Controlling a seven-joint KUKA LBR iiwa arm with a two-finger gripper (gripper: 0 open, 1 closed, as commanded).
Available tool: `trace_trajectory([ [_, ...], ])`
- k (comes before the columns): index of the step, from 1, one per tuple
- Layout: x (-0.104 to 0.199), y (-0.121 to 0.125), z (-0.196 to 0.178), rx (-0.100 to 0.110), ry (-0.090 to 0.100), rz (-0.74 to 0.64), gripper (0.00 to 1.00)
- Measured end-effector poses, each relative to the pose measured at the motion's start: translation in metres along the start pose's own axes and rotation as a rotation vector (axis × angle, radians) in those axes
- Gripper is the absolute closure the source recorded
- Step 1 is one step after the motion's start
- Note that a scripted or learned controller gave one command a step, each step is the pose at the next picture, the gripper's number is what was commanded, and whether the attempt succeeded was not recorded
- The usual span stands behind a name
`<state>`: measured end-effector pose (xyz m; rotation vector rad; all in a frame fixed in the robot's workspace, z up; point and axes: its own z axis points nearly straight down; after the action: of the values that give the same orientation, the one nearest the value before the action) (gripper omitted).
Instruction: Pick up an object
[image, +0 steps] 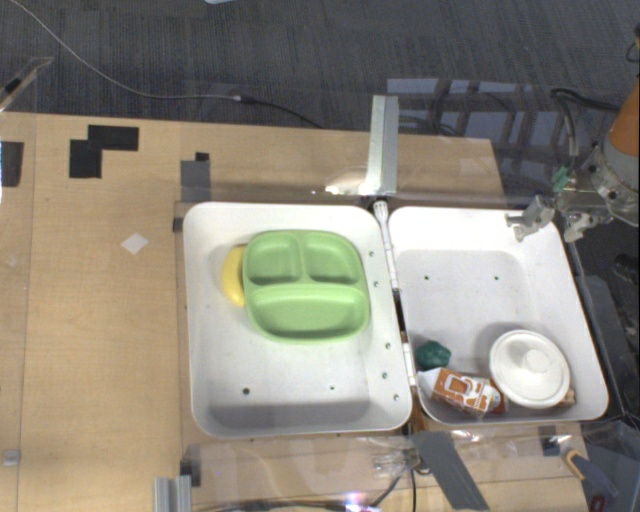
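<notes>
- In the right bin (470, 290), along its near edge, a brown carton (464, 392) lies beside a white bowl (530, 366), with a small dark green object (433, 353) just left of them.
- The left bin (270, 390) holds a green divided plate (304, 284), which partly covers a yellow object (233, 276).
- The gripper (546, 216) hovers at the right bin's far right corner, well apart from every object; its fingers stand apart, holding nothing.
</notes>
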<state>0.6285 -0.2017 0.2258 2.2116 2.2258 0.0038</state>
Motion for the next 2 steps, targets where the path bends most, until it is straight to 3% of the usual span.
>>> trace_trajectory([
  [1,0.035,-0.075,0.08,0.002,0.0,0.191,0.0],
  [2,0.112,-0.098,0.129,0.003,0.001,0.047,0.0],
])
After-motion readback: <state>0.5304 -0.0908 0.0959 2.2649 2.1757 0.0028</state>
